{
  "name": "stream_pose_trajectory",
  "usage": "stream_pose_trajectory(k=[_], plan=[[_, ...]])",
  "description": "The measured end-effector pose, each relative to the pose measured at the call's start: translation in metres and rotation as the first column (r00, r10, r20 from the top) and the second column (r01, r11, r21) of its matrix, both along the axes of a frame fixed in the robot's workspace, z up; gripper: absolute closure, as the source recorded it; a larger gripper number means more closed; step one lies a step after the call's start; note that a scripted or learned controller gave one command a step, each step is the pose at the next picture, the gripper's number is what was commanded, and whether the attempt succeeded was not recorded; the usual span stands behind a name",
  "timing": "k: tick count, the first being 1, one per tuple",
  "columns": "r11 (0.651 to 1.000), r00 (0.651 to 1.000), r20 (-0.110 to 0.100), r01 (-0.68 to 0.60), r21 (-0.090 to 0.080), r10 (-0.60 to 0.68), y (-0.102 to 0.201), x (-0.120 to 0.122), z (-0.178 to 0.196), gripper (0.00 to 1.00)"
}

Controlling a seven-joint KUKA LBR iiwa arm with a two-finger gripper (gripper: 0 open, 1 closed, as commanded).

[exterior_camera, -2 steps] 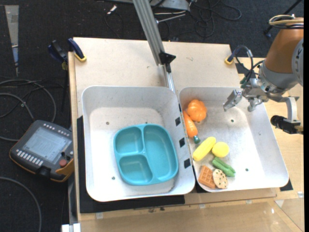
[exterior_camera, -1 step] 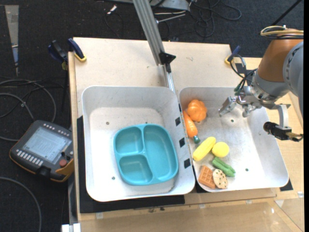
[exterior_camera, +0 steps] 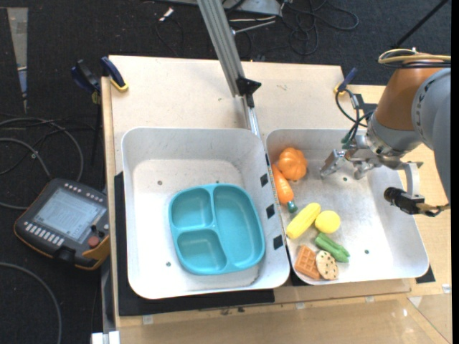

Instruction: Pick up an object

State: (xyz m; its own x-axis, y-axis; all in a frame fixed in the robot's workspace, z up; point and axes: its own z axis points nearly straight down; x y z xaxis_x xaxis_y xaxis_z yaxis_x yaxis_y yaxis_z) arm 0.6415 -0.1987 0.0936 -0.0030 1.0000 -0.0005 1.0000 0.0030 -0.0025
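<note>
In the right bin (exterior_camera: 387, 264) lie several toy foods: an orange pumpkin (exterior_camera: 292, 163), a carrot (exterior_camera: 283, 188), a yellow corn cob (exterior_camera: 303, 220), a lemon (exterior_camera: 328, 222), a green pod (exterior_camera: 332, 247), a waffle (exterior_camera: 308, 261) and a cookie (exterior_camera: 327, 265). My gripper (exterior_camera: 343, 162) hangs over the back of that bin, to the right of the pumpkin and apart from it. Its fingers look spread, with nothing between them.
The left bin (exterior_camera: 143, 156) holds a blue three-compartment plate (exterior_camera: 214, 227). A metal pole (exterior_camera: 226, 41) slants up from the divider between the bins. The arm (exterior_camera: 409, 106) enters over the right bin's back right corner. A teach pendant (exterior_camera: 61, 221) lies off the bench at left.
</note>
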Motion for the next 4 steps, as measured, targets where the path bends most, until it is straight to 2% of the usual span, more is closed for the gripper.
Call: stream_pose_trajectory(k=[1,4], plan=[[1.000,1.000,0.005,-0.002,-0.002,0.002,0.000,0.002,0.013,1.00],[1.000,1.000,0.009,0.000,-0.002,0.000,-0.001,0.014,0.147,1.00]])
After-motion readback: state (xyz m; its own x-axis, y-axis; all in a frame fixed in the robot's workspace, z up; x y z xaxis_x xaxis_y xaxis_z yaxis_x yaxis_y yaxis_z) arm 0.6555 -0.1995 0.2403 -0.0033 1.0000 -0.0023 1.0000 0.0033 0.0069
